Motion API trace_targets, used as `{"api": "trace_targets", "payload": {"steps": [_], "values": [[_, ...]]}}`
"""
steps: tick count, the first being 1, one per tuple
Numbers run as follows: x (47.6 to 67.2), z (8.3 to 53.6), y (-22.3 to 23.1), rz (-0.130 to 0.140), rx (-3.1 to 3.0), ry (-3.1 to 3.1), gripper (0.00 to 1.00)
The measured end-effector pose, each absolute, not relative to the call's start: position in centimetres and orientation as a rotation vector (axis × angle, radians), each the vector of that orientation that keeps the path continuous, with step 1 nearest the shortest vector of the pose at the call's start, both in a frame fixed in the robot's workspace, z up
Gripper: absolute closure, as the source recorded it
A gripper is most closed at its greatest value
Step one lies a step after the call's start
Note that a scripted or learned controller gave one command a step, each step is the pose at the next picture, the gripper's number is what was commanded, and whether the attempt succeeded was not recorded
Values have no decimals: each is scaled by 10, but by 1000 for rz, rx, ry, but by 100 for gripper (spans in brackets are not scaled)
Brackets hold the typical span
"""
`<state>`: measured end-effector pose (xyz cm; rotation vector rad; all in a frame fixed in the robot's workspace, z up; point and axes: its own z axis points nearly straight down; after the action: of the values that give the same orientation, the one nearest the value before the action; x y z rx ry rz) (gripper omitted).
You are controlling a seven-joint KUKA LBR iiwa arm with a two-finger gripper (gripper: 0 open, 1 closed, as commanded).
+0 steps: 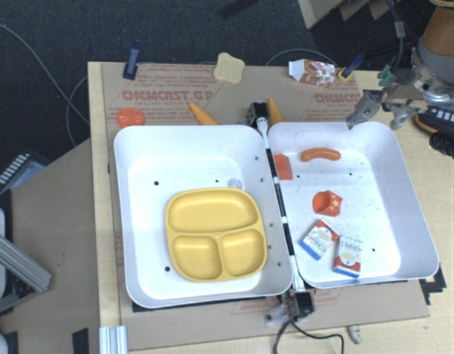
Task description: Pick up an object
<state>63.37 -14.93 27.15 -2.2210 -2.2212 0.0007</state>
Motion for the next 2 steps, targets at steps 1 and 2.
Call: {"api": "trace_targets", "payload": {"steps": [1, 2], "values": [[625, 161, -100, 3, -2217, -2220, 0], [588, 84, -125, 2, -2221, -2219, 0]]}}
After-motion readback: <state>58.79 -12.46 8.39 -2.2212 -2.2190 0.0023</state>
